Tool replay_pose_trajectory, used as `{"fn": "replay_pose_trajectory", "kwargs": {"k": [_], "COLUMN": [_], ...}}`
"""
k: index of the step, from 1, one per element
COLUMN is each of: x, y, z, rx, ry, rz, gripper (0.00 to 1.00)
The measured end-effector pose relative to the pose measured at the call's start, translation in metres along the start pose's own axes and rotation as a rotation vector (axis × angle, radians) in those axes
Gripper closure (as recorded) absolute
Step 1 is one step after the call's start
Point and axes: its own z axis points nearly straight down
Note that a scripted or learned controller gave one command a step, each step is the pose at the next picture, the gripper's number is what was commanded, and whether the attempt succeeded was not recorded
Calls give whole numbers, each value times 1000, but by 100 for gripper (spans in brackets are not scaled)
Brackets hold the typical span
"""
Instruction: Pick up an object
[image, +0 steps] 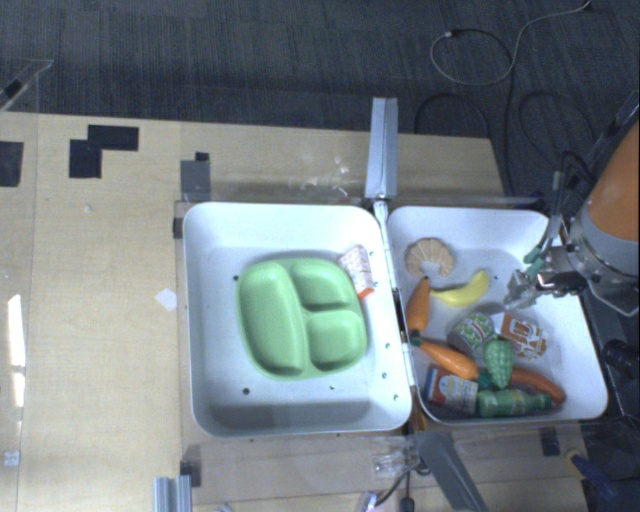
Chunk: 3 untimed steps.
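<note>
So the grey arm's two-finger gripper (530, 282) is hanging over the right-hand shallow white bin (590, 345), up near its right wall, and honestly I can't tell how its tips are set or whether anything's in them, too small and dark against the bin. Using the yellow plastic banana (462, 291) as the landmark: the gripper sits just right of the banana's upturned end, close but apart from it. The banana's long axis runs left to right, tilting up toward the gripper, so I'd guess that's the easiest grab. Up-left of the banana is a tan scallop-shaped cookie thing (430, 258), left of it an orange carrot (419, 305) standing on end, and below it a jumble of small printed packets and a green bottle (510, 403). Way left of the banana, the other bin holds a green divided plate (300, 317).
</note>
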Motion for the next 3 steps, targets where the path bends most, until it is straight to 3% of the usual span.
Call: {"fn": "replay_pose_trajectory", "kwargs": {"k": [3], "x": [2], "y": [6], "z": [-34], "rx": [-15], "ry": [-3], "rz": [-18], "gripper": [100]}}
